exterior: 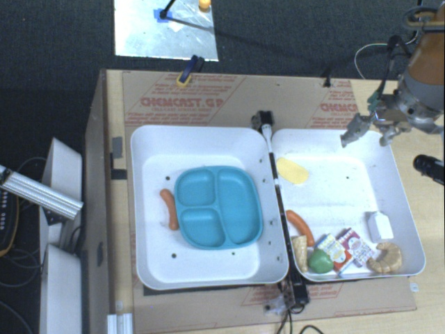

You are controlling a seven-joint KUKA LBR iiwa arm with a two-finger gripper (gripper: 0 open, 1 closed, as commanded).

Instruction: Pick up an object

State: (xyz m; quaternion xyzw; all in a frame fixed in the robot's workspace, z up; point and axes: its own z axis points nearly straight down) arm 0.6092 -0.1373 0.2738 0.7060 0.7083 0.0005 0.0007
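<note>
You are looking down on a pale wooden surface covered with a brown sheet printed in red lettering, and around it lies a dark carpeted floor. Beyond the surface's far edge you see a shiny silver panel lying flat on that floor, crossed by a thin black rod, with a scrap of blue tape and a small orange ball on it. At your left stand white blocks and a ribbed metal bar above some dark cables.
</note>
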